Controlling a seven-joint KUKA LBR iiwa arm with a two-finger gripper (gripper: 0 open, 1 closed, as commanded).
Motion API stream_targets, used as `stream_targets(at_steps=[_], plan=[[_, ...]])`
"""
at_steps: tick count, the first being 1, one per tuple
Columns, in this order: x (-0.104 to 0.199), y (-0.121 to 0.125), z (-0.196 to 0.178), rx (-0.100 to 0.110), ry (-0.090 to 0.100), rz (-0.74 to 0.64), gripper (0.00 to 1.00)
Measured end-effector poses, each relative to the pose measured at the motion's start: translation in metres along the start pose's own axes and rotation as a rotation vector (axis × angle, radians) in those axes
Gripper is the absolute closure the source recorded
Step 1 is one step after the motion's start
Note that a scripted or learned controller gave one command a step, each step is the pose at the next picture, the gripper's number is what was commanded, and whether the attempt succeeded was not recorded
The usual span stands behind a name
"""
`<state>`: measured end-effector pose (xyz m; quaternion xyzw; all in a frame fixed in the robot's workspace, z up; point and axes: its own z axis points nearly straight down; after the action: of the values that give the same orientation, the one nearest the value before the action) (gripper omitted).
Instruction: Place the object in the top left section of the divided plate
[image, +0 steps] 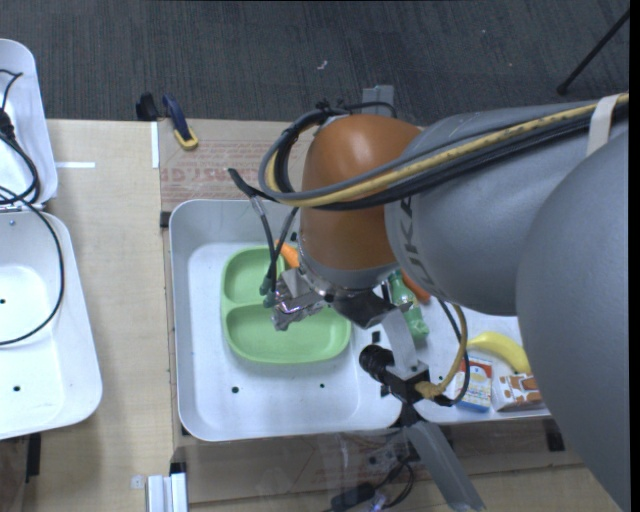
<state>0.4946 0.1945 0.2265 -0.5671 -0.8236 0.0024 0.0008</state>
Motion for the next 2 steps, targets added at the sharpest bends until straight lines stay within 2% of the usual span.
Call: stream_targets(at_steps=[1, 2], plan=[[-0.021, -0.026, 0.089, -0.001, 0.001, -0.255, 1.00], [-0.102, 0.012, 0.134, -0.007, -0.002, -0.507, 1.00]])
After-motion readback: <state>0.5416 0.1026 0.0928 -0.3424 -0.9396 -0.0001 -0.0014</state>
